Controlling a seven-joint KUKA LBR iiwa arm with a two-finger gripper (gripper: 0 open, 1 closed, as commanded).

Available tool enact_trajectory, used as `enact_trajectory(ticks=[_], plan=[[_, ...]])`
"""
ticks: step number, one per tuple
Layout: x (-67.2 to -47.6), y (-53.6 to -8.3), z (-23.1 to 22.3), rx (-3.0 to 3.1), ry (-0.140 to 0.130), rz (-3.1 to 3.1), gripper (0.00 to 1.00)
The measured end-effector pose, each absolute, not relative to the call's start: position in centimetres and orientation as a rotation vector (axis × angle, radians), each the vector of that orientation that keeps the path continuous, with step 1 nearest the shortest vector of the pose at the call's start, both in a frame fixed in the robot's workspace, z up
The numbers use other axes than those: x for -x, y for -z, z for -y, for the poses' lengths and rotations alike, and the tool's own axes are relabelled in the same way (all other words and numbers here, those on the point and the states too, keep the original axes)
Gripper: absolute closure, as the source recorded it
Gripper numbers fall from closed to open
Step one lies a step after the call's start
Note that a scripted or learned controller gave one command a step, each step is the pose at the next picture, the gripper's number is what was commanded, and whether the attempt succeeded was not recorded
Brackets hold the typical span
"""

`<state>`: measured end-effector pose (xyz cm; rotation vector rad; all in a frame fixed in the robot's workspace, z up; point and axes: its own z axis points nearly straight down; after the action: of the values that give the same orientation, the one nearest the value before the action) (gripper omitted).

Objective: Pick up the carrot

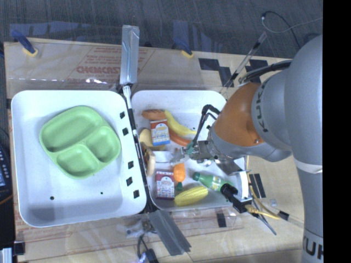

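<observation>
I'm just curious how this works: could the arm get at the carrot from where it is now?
Probably yes. The carrot lies uncovered in the right bin, and the gripper sits just above it. A box and bottle crowd its sides, though.

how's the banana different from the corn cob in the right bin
The banana lies near the far side of the right bin, the corn cob at its near edge. The banana is curved and slanted; the corn cob is straighter and lies nearly level across the view. The banana sits against an orange carrot; the corn cob sits beside a green bottle. Both are yellow and lying down.
</observation>
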<state>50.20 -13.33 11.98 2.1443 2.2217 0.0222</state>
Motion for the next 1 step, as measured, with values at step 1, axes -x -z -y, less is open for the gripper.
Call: enact_trajectory(ticks=[1], plan=[[-47.75, -9.23, 15.28, -1.935, -0.001, -2.474, 0.00]])
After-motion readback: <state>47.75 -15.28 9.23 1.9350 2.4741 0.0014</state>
